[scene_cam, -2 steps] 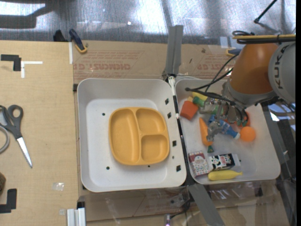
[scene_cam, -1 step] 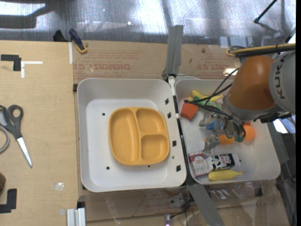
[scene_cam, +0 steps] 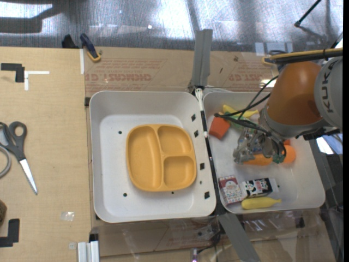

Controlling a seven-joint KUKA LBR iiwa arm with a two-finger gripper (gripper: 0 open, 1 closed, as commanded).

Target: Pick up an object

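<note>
Tool (scene_cam: 252, 149) is down in the right bin (scene_cam: 305, 192), right over the orange object (scene_cam: 278, 156), which pokes out to its right, long axis sideways; spread or pinching, I cannot tell.

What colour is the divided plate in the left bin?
Yellow-orange, plain; the plate shows clearly in the camera view.

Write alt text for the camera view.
The grey-and-orange arm reaches into the right bin, its gripper low over an orange object. The left bin holds a yellow divided plate.
</note>
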